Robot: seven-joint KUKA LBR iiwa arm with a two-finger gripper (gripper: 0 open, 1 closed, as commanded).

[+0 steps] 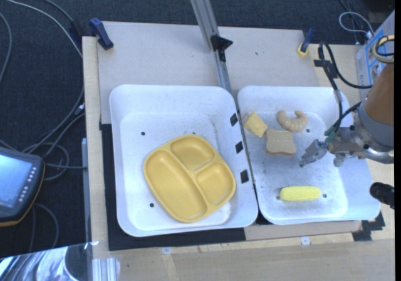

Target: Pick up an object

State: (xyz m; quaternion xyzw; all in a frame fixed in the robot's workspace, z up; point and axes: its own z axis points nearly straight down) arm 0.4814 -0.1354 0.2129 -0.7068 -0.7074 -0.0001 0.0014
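Nothing is picked up yet. The gripper [311,153] hangs over the right bin [358,206] near its right edge, fingers parted and holding nothing. The slice of bread [281,142] lies just beside it toward the bin's centre, the corn cob [300,194] along the front edge.

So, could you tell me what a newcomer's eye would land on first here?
Probably the yellow divided plate in the left bin. Next, the toy foods in the right bin: a corn cob near the front, a bread slice, a cheese wedge and a croissant, with the pincer beside the bread.
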